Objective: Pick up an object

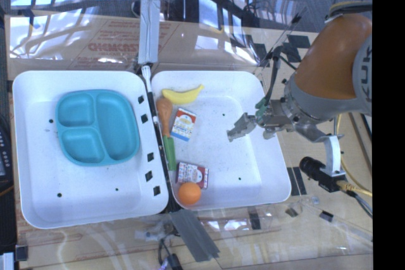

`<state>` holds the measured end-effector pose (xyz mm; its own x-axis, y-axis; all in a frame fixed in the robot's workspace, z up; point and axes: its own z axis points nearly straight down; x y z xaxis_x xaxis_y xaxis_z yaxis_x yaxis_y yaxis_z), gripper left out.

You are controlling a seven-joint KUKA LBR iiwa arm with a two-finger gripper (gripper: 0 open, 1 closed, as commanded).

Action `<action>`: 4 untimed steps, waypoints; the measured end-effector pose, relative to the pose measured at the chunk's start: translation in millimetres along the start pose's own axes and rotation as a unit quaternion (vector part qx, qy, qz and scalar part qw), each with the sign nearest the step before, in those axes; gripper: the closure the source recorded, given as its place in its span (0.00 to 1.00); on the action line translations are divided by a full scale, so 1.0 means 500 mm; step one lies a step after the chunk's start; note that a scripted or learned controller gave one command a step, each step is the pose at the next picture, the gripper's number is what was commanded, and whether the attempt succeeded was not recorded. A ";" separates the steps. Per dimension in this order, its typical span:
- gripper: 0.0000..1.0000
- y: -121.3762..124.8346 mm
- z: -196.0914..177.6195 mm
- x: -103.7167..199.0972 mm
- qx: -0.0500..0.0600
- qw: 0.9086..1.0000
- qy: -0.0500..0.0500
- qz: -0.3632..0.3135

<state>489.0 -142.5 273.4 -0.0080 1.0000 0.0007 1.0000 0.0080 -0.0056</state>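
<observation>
The bench carries two white bins side by side. The left bin [31, 186] holds a blue divided plate [98, 126] in its upper middle, with bare floor all round it, widest along the bottom. The right bin [269, 174] keeps its things crowded against its left wall: a banana [182, 94] at the top, a carrot [166, 120] running down beside the wall, a small red and white carton [183, 124] just right of it, a second small packet [192, 174] lower down, and an orange [188, 193] in the bottom left corner. The middle and right of that bin are bare floor. The arm [329, 66] reaches in from the right; its gripper [242, 128] sits over that bare stretch, nothing between its fingers, which look close together.
</observation>
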 end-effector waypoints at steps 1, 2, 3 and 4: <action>0.00 0.186 0.151 0.099 0.000 0.991 -0.001 -0.134; 0.00 0.255 0.353 0.071 -0.005 0.984 -0.001 -0.177; 0.00 0.284 0.353 0.085 -0.005 0.991 -0.002 -0.133; 0.00 0.333 0.357 0.057 0.007 0.999 0.002 -0.046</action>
<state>654.3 -112.7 93.8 -0.0999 0.9950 0.0053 0.9948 0.1000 -0.0192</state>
